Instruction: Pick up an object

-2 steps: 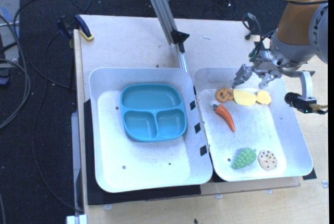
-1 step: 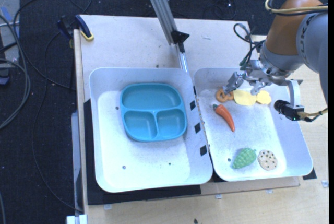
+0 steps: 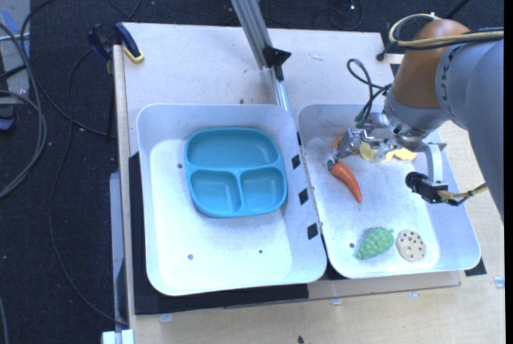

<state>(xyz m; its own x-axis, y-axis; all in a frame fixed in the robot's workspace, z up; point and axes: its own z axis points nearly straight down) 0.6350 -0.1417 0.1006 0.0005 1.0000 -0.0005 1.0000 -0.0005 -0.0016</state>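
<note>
Camera view, right bin point(image 3: 457, 250): cookie point(image 3: 410, 245) and green grape bunch point(image 3: 374, 242) nearest, orange carrot point(image 3: 347, 179) beyond them. Gripper point(image 3: 350, 143) just above the carrot's top; finger state indiscernible. Left bin point(image 3: 160, 254) holds blue tray point(image 3: 236, 172).

Orange carrot point(image 3: 346, 180) lying slantwise, green bunch point(image 3: 374, 242), speckled cookie point(image 3: 410, 245)

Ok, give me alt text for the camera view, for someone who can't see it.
A grey robot arm reaches from the right, its gripper low over the right bin, just above an orange carrot. That bin also holds a green bumpy toy and a cookie; the left bin holds a blue divided tray.
</note>
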